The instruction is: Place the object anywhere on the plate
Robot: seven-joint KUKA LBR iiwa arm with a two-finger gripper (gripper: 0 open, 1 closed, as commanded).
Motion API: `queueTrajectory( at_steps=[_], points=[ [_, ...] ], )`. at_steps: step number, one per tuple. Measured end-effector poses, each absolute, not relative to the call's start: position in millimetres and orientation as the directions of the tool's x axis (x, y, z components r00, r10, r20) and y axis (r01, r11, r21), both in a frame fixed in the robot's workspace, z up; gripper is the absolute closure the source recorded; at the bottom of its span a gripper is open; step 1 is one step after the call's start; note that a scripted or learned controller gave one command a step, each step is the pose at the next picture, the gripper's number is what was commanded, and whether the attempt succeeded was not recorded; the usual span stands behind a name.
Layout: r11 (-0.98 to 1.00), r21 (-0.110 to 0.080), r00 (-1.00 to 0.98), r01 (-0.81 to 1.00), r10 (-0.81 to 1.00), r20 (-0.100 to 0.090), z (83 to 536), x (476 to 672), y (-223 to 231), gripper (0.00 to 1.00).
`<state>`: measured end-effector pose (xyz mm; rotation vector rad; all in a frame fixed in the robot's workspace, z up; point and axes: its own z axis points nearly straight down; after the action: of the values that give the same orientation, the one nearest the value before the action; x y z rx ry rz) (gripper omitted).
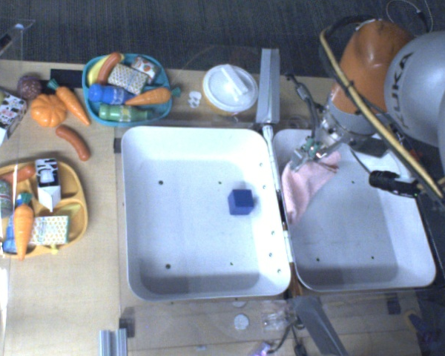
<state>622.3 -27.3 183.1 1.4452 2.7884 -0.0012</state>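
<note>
We found the grey arm's two-finger gripper low over the upper left corner of the right-hand shallow white bin, in the right half of the frame. A soft pink cloth hung from it: the cloth's top edge was gathered at the fingertips, so we judged the fingers pinched on the fabric, though the tips themselves were small and partly hidden by the wrist.

From that pinch the pink cloth trailed down and to the left, its long axis running slantwise toward the wall shared with the left-hand shallow white bin, its lower end draped against that wall. The cloth thus lay directly below and slightly left of the gripper, touching it at the top.

We could not pick out with confidence a plate inside either bin. A small blue cube sat alone near the middle of the left-hand bin, well apart from the cloth. A round white lid-like dish stood on the bench above the bins, up and to the left of the gripper; whether that was the target we could not tell.
</note>
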Motion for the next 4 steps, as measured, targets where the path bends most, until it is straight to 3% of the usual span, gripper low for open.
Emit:
queueTrajectory(
  at_steps=[1,2,3,4],
  points=[
    [0.583,0.001,-0.583,0.813,0.813,-0.001,223.3,623.2,-25.9,1.00],
    [0.854,0.001,-0.854,0.521,0.521,-0.002,220.0,624.8,28.2,1.00],
    [0.989,0.003,-0.989,0.146,0.146,-0.004,223.1,632.8,87.1,1.00],
    [1.000,0.002,-1.000,-0.002,-0.002,-0.004,223.6,650.9,136.1,1.00]
  ],
)
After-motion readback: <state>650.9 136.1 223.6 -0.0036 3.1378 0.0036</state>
